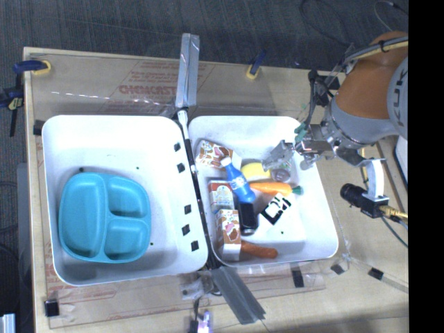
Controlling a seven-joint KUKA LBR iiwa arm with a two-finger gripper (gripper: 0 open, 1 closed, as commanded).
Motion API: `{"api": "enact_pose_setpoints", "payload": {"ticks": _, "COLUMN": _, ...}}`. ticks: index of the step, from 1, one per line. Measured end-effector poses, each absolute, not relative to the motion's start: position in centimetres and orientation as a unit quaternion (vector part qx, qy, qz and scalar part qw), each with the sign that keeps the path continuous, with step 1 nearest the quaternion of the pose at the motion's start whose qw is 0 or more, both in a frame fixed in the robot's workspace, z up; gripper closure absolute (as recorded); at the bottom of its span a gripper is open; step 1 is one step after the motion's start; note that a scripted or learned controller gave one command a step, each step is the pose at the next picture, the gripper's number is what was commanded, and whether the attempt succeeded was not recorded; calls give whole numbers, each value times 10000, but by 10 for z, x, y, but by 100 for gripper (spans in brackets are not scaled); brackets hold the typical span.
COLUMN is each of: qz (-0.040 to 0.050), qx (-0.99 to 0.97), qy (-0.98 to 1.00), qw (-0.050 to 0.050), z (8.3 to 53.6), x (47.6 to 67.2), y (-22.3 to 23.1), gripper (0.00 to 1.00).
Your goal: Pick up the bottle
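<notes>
Bottle [239, 184] position is seen in the right bin [316, 238], long axis slanting from upper left to lower right among packets. It lies to the left of the gripper [283, 155], slightly nearer the camera; nothing is held there.

Look at your arm [374, 82]: its rounded shell is orange, meeting a pale grey ring just behind the wrist. Beyond that ring, toward the gripper [283, 159], you see a grey metal wrist block with small dark fittings and a spot of green. The gripper itself is silvery grey and looks blurred, so its fine parts are hard to make out. Thin dark cables [326, 82] loop along the wrist block behind the gripper, and a yellowish cable [390, 42] runs over the orange shell further back.
</notes>
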State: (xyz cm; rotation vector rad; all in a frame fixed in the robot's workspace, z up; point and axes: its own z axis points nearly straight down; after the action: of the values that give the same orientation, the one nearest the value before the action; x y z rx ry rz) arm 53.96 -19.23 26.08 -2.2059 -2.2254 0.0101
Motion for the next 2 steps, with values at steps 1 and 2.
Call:
{"api": "enact_pose_setpoints", "payload": {"ticks": 1, "qz": 36, "qx": -6650, "qy": -7468, "qw": 39, "z": 208, "x": 578, "y": -121, "gripper": 0}}
{"api": "enact_pose_setpoints", "payload": {"ticks": 2, "qz": 43, "qx": -6532, "qy": -7572, "qw": 1, "z": 88, "x": 586, "y": -127, "gripper": 0}}
